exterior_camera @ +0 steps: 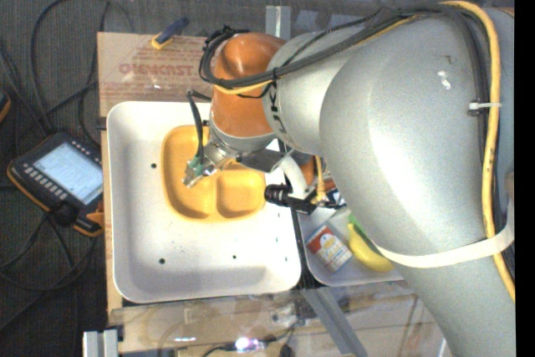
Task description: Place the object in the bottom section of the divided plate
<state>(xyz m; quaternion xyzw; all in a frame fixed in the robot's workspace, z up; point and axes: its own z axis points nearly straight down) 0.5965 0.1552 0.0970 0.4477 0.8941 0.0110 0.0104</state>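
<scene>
A yellow divided plate [238, 196] lies in the left white bin [142, 263], toward its far right part. My gripper [197, 169] hangs just over the plate's left half, below the orange wrist band [242, 92]. A small greenish bit shows at the gripper's tip, and I cannot tell whether it is an object or part of the tool. The wrist hides the plate's upper right part.
The right bin [334, 276] holds a banana [368, 251], a small printed packet [328, 247] and other items half hidden by the grey arm [401, 138]. Cardboard [150, 71] lies behind the left bin. A teach pendant [63, 175] rests off the bench at left.
</scene>
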